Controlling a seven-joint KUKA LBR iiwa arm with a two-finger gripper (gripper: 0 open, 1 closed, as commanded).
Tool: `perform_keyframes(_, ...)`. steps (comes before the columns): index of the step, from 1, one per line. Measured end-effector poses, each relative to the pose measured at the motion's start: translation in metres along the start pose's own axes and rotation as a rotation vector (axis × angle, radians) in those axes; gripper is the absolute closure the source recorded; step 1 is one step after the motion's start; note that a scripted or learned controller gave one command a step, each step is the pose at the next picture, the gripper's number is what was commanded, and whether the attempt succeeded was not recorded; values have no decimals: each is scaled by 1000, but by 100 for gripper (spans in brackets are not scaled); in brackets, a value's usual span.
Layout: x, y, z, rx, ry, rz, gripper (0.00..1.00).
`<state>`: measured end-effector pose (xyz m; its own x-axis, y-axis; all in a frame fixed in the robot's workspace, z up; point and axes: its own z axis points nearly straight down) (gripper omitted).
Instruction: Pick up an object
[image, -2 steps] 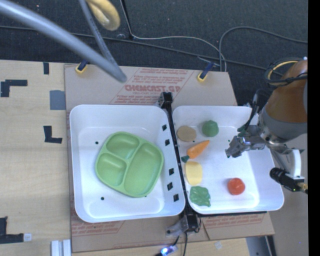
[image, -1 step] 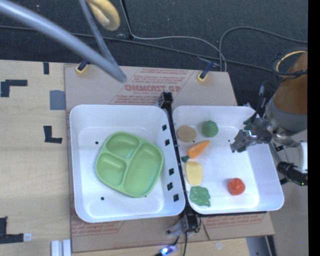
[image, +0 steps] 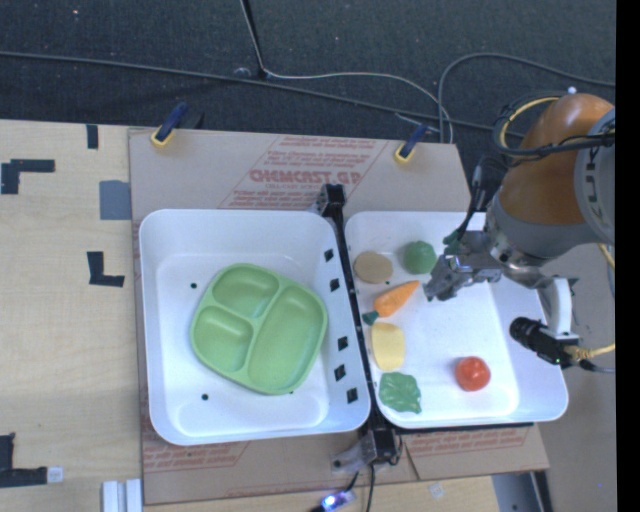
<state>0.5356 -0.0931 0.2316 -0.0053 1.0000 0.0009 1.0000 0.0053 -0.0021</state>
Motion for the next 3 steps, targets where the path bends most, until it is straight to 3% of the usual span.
perform_keyframes(2,111,32,0,0,0,-2,100)
perform_keyframes(3,156,60,14,-1,-1,0,100)
